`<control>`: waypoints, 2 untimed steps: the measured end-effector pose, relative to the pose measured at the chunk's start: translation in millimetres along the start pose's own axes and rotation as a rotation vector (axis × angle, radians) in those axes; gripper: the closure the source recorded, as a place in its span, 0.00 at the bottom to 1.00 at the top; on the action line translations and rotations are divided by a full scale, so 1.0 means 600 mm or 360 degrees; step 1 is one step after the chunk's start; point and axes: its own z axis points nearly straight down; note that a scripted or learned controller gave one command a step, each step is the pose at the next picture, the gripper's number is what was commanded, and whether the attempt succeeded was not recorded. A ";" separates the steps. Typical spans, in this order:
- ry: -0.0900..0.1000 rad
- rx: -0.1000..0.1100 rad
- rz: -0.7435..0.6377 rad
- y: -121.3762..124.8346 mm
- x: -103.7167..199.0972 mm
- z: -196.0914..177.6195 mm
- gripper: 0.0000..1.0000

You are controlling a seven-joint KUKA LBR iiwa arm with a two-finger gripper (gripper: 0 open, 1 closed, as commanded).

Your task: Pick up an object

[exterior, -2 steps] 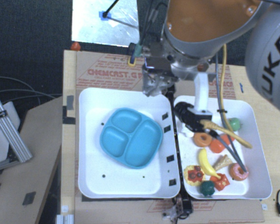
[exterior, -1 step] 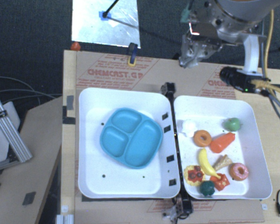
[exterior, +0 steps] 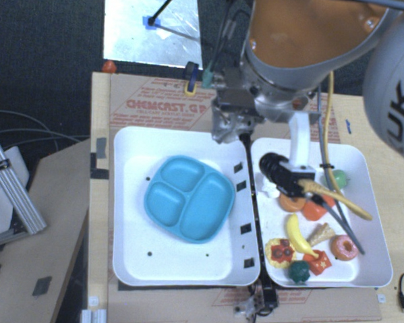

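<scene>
Bench seen from above. The gripper (exterior: 230, 132) hangs over the far rim, where the left bin (exterior: 126, 255) and the right bin (exterior: 370, 194) meet. You cannot tell whether it is open or closed.

Left bin: a blue divided plate (exterior: 188, 197) lies askew near the middle.

Right bin: the objects you could pick lie clustered toward the near side, well apart from the gripper. A banana (exterior: 299, 235) sits at the centre, with a pizza slice (exterior: 280, 251) touching its near-left end and a cone (exterior: 322, 232) just to its right. A pink donut (exterior: 346, 248) lies farther right. A red piece (exterior: 318, 261) and a green broccoli (exterior: 299, 271) lie nearest you. An orange piece (exterior: 312, 210) and a green ball (exterior: 337, 178) lie farther back.
</scene>
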 end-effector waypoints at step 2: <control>-0.0001 -0.0009 0.0014 0.130 0.080 0.319 1.00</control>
